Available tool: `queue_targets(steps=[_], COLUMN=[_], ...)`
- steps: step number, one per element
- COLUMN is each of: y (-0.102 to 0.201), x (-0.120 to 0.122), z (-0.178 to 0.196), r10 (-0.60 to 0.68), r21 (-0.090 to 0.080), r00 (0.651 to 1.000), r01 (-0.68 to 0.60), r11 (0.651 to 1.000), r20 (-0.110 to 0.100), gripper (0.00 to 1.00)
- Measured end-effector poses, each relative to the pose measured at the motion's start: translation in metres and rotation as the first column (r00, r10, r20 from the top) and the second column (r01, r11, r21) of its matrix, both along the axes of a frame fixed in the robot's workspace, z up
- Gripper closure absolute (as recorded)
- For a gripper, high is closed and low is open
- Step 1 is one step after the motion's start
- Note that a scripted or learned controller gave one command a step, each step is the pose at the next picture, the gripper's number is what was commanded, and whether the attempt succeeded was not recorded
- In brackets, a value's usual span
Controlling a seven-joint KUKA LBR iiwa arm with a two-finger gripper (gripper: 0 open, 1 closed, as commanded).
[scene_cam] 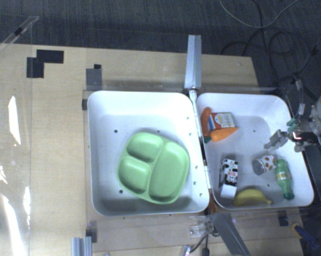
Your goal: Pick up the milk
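Observation:
The milk (229,172) is a small carton with black and white cow patches. It lies in the right bin (256,103), near the bin's left wall and towards the front. My gripper (286,143) hangs over the right side of that bin, to the right of the milk and apart from it. Its fingers are spread open and hold nothing. A small can (263,164) lies between the gripper and the milk.
A banana (251,197) lies just in front of the milk. A green bottle (282,178) is at the bin's right front. A carrot (222,134) and an orange box (222,120) sit at the back. The left bin (104,143) holds a green divided plate (154,167).

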State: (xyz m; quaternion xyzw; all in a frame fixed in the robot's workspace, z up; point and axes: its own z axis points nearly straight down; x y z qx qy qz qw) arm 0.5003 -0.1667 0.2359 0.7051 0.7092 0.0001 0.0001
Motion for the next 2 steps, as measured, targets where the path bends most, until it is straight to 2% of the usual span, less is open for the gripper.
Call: queue_targets(steps=[1,2], y=[0.091,0.126], x=[0.017,-0.012], z=[-0.053,-0.053], r10=[0.143,0.223], r21=[0.000,0.000], r00=[0.990,0.975], r01=[-0.143,-0.223], r11=[0.990,0.975], r20=[0.001,0.000], gripper=[0.00,0.00])
